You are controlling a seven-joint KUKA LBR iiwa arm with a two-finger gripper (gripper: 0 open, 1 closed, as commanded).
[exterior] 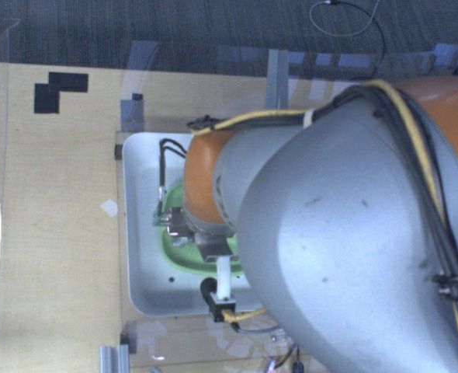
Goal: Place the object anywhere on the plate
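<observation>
A green plate (176, 252) lies in the left white bin (140, 208), mostly covered by the arm. The grey arm with its orange band (202, 181) reaches over the bin from the right. Its wrist and gripper (184, 228) hang directly above the plate. The arm hides the fingertips and whatever lies under them. I see no object on the small visible rim of the plate.
Black cables run along the wrist, and a cable connector (220, 301) hangs near the bin's front wall. The arm's large grey body fills the right half of the view. Bare wooden bench (50, 224) lies to the left of the bin.
</observation>
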